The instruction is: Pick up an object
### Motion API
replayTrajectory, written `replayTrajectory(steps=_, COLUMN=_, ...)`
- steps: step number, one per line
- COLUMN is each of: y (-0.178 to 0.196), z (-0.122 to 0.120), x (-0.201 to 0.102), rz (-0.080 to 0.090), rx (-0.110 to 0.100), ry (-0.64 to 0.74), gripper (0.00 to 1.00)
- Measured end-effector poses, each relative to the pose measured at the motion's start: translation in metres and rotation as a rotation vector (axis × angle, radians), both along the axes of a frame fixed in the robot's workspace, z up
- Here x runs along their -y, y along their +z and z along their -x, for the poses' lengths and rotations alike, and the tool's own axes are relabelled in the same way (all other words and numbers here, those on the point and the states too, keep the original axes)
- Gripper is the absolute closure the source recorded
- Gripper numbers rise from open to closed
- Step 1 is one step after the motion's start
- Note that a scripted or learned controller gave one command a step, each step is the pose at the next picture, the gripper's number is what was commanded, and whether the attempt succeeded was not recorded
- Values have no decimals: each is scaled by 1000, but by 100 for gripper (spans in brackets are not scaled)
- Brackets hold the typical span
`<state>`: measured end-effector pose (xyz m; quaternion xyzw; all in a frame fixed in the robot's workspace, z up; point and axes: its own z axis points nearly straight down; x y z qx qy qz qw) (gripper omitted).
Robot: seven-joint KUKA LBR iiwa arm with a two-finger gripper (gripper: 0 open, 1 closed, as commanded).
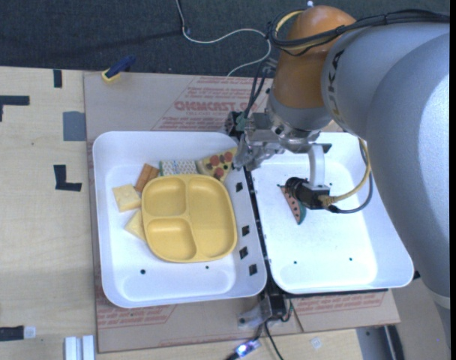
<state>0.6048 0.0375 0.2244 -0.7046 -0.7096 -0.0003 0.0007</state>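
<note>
Your nearest candidate is the small spotted piece (217,161). It lies in the far corner of the bin (108,223) that holds the yellow divided plate (189,217), close against the wall shared with the other bin (340,253). It looks small, flat and light, probably a stiff toy piece, so it should lift easily. The wall and the plate's rim crowd it, though, so take it across its narrow width and keep off the wall side.

The jaws hang over that dividing wall near the bins' far edge, just beside the spotted piece and a little toward the other bin. You cannot tell from here whether they are released or clenched, and nothing can be seen between them.

Your second option is the brown wedge (293,202), which lies alone toward the far side of the other bin with bare floor around it. It looks light and rigid too, and pinching it across its two long edges would be the cleaner grasp. The plate is wide and smooth, so you'd likely find it a poor choice.
</note>
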Motion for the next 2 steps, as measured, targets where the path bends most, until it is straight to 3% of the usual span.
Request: replayTrajectory(steps=2, y=2, z=-22, x=-22, rz=3, rx=-1, ry=-6, gripper=100)
